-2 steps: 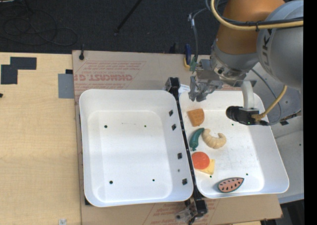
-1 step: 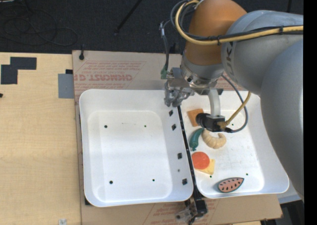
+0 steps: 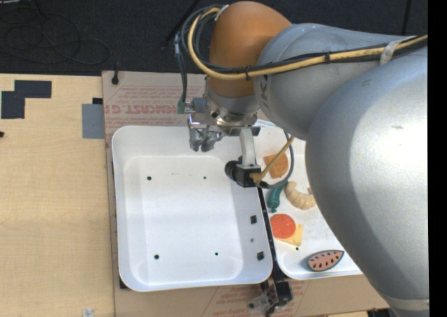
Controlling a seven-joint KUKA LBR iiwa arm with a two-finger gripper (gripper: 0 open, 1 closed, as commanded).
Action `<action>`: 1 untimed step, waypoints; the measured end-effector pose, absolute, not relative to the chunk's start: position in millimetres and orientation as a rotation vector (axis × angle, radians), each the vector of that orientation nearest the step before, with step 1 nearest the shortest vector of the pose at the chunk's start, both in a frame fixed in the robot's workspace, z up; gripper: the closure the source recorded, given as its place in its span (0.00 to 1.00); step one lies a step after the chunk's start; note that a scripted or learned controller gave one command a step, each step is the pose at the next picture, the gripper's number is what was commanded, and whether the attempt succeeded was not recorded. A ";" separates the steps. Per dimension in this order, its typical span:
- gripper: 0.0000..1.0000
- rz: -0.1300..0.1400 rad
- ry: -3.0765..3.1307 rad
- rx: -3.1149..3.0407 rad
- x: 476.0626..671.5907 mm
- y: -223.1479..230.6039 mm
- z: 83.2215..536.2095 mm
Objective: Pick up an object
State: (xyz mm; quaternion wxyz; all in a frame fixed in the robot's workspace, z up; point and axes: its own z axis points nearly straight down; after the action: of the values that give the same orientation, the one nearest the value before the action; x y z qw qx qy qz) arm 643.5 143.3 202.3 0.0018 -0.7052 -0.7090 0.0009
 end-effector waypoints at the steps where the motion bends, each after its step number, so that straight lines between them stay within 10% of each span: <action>1: 1.00 0.003 -2.225 -2.214 643.1 203.9 185.4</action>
State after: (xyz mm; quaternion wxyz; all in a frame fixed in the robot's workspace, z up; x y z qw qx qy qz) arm 643.1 203.9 185.4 0.0015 -0.7054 -0.7088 0.0008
